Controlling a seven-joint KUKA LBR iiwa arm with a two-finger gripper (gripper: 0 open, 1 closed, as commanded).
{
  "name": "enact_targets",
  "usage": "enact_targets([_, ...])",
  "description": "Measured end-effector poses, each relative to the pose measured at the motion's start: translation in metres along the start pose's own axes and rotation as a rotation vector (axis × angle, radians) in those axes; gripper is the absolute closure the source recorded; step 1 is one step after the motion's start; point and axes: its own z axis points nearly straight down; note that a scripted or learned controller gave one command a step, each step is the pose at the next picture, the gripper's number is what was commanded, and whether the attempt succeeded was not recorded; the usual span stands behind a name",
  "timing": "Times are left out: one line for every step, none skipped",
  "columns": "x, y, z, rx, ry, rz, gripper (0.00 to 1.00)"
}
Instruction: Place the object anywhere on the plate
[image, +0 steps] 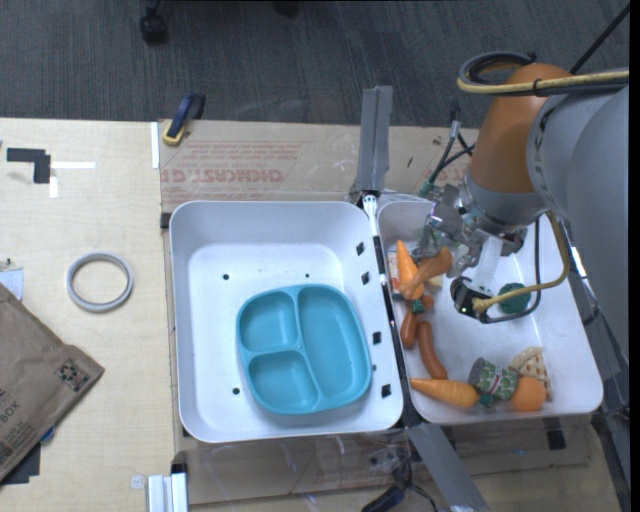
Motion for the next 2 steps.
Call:
enact_targets([0.013,-0.084,0.0,0.0,0.001,0.045,1.0])
enact_targets([0.053,-0.124,0.0,0.0,0.001,-0.184,1.0])
